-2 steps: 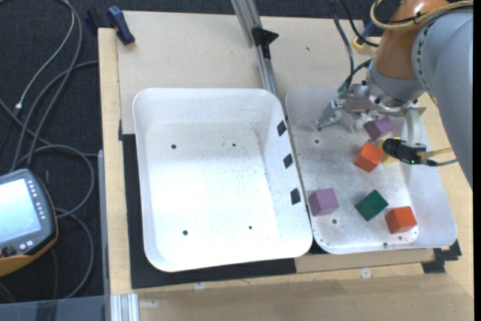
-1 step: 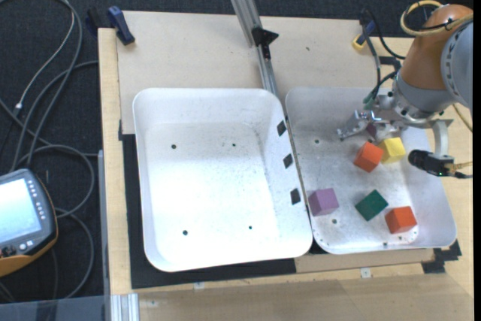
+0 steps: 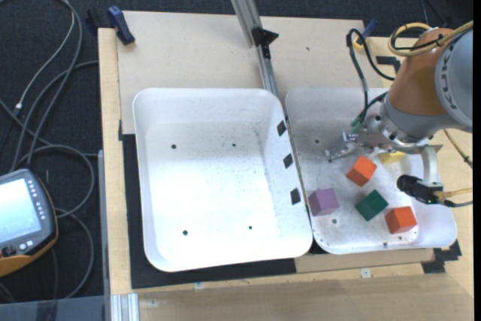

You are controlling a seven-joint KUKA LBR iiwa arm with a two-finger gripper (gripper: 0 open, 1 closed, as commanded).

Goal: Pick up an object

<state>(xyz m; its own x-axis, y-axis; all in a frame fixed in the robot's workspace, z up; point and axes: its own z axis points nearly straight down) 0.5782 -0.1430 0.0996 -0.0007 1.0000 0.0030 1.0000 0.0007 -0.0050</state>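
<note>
The gripper (image 3: 347,146) hangs over the right bin (image 3: 316,116); whether it's open, I cannot tell. An orange cube (image 3: 361,171) sits just beside it, corner toward the bin's near edge

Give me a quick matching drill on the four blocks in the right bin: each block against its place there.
Blocks:
1. purple block
2. green block
3. upper orange block
4. lower orange block

Places:
A. just below the gripper
B. nearest the bin's front right corner
C. nearest the left bin
D. between purple and lower orange

Pairs: 1-C, 2-D, 3-A, 4-B
</note>
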